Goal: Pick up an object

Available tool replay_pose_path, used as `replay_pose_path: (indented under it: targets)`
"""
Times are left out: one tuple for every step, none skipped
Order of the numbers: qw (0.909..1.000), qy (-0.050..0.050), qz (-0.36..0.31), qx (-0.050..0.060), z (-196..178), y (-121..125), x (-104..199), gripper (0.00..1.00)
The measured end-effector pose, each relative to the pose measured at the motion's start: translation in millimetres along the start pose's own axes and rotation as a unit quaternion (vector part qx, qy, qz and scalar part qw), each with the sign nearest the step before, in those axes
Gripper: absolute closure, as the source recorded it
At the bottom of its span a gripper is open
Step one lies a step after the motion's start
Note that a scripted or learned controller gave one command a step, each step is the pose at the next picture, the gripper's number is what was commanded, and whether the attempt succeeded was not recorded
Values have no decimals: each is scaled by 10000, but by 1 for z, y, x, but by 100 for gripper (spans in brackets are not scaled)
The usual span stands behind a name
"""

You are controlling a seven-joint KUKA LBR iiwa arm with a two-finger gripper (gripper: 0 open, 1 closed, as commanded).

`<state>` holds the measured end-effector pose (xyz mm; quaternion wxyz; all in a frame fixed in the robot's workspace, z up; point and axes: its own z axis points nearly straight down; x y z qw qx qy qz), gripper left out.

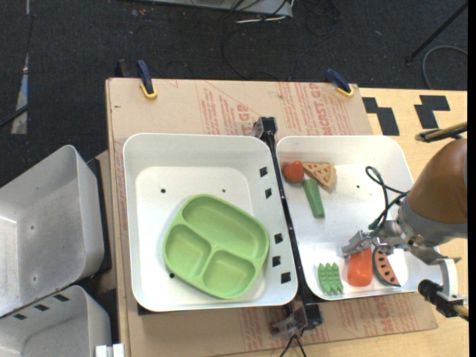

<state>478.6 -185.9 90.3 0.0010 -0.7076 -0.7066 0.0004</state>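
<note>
Your gripper (362, 242) hangs low in the right bin (349, 149); you cannot tell how it is set. Just below lies an orange-red piece (359, 269), a watermelon slice (386, 266) right of it, a green ridged piece (329, 277) left.

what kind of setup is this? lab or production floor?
Most likely a research lab test bench: two white bins clamped on a cardboard-topped bench, toy food such as a pizza slice and a green divided plate, and loose cables on a carpeted floor.
</note>
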Motion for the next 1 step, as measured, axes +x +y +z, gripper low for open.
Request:
replay_pose_path:
  targets:
    - [10000, -4, 7, -16, -12, 1, 0, 100]
